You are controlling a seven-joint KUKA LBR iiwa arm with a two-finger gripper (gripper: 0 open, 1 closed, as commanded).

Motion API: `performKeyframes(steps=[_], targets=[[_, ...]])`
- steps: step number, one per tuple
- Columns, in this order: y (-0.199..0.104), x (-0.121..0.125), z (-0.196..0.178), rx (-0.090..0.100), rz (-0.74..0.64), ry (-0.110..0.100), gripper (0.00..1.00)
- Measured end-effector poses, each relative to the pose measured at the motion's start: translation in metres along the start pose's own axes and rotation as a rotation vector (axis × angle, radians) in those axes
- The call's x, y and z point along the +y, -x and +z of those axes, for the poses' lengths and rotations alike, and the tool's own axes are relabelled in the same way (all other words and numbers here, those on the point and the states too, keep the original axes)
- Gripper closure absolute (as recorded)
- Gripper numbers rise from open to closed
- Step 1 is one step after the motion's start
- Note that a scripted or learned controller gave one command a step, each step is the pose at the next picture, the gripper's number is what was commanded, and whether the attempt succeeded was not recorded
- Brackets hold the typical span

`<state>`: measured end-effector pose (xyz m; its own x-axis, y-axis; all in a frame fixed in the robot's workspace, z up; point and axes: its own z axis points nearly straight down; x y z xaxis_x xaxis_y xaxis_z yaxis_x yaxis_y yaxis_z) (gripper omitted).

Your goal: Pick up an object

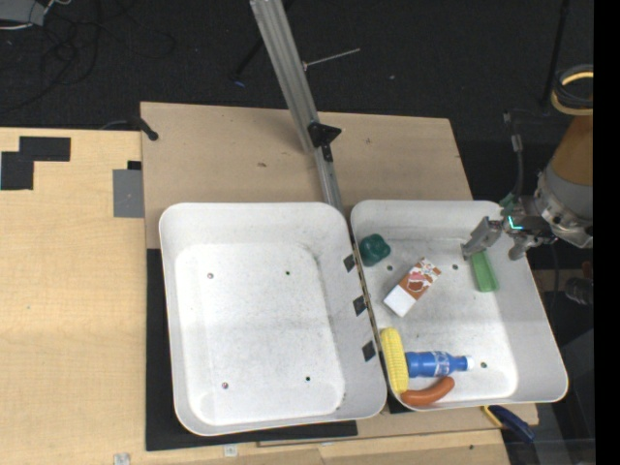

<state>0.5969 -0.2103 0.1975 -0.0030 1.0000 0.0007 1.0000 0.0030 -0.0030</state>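
Note:
The right bin point(542, 356) holds several small objects. A light green block point(483, 273) lies near its far right wall. A white and brown carton point(414, 287) rests mid-bin, and a dark green lump point(374, 250) sits by the left wall. At the front lie a yellow piece point(392, 358), a blue bottle point(436, 364) and an orange sausage shape point(426, 392). My gripper point(500, 242) hovers over the bin's far right corner, just above the green block. It is open, with nothing between its fingers point(478, 236).
The left bin point(252, 308) lies beside the right one, sharing a divider with black clips. A slanted metal rail point(291, 85) rises behind the bins. The wooden bench extends to the left.

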Motion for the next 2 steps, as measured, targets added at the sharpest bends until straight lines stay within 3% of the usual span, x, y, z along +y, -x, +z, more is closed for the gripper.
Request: performKeyframes(steps=[1,2], targets=[[-0.005,0.005,0.062,0.002,-0.002,-0.005,0.0],[-0.004,0.006,0.083,0.0,0.002,0.001,0.0]])
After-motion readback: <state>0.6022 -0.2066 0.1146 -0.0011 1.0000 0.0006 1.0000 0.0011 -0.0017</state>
